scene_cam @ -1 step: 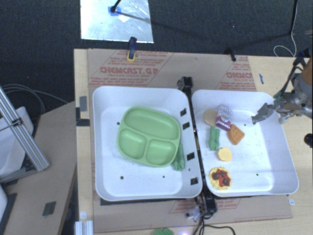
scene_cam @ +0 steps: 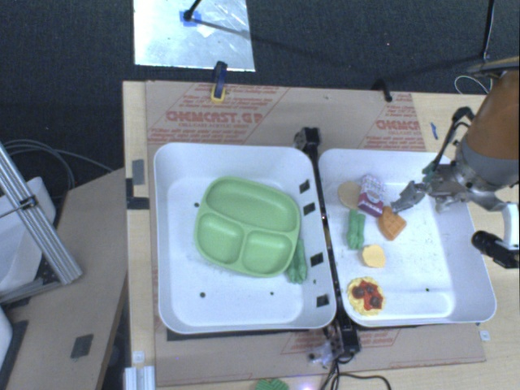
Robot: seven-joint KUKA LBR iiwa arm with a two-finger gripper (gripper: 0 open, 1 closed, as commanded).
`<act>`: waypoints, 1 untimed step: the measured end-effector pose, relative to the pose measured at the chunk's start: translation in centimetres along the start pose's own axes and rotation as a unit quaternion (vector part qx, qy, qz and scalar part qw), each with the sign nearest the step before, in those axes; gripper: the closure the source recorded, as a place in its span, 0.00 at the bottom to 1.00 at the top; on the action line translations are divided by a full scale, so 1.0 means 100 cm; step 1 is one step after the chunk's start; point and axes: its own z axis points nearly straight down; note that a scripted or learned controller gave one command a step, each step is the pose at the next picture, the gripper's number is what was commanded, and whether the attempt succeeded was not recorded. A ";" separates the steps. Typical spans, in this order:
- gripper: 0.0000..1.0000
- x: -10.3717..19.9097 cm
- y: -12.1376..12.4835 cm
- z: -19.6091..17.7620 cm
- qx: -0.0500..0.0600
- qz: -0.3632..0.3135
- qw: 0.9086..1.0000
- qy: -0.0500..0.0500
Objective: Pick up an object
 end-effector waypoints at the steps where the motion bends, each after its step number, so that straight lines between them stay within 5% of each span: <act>1: 0.00 0.007 0.011 0.100 0.000 0.000 1.000 0.000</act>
